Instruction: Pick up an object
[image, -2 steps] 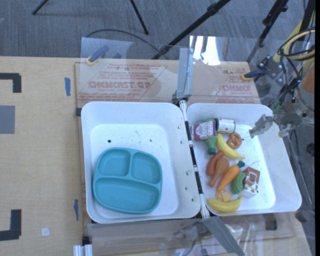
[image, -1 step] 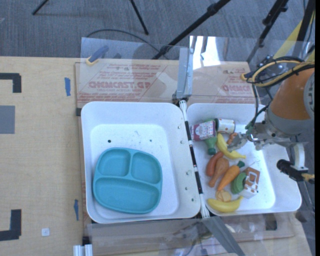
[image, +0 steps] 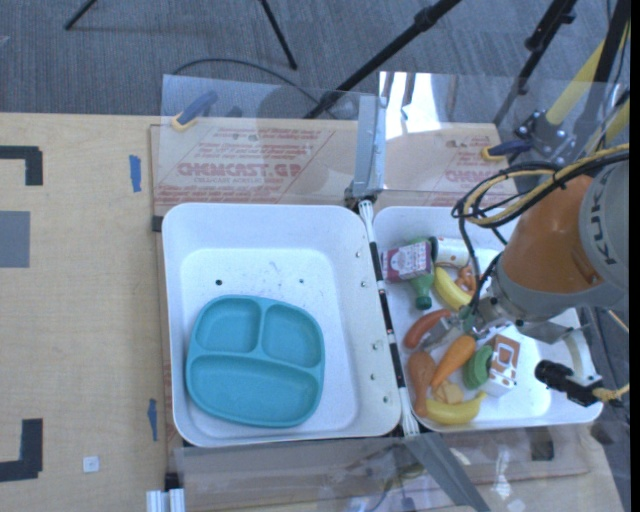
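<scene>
Two shallow white bins sit side by side on the counter (image: 80, 300). The left bin (image: 185, 235) holds a teal divided plate (image: 257, 360), lying flat toward the near side, with three compartments showing. The right bin (image: 530, 400) is crowded with small toy foods, and the grey arm with its orange band (image: 545, 245) reaches over it from the right.

The tool (image: 468, 325) hangs low over the middle of that pile, just above the upper end of an orange carrot (image: 453, 360) that lies at a slant. Whether the tool stands wide or narrow, and whether it touches the carrot, cannot be told (the wrist hides most of it).

Around it: a dark red packet with a green cap (image: 408, 261) lies near the far left of the bin; a yellow banana (image: 451, 289) lies just right of that; a reddish sausage shape (image: 428, 326) lies left of the tool. A small green piece (image: 479, 364) rests beside the carrot, touching a white carton with red print (image: 503, 362). A second yellow banana (image: 452, 408) curves along the near wall, and a rounded orange-brown piece (image: 421, 372) sits between it and the sausage shape.

A clear panel with red lettering (image: 240, 170) stands behind the left bin.
</scene>
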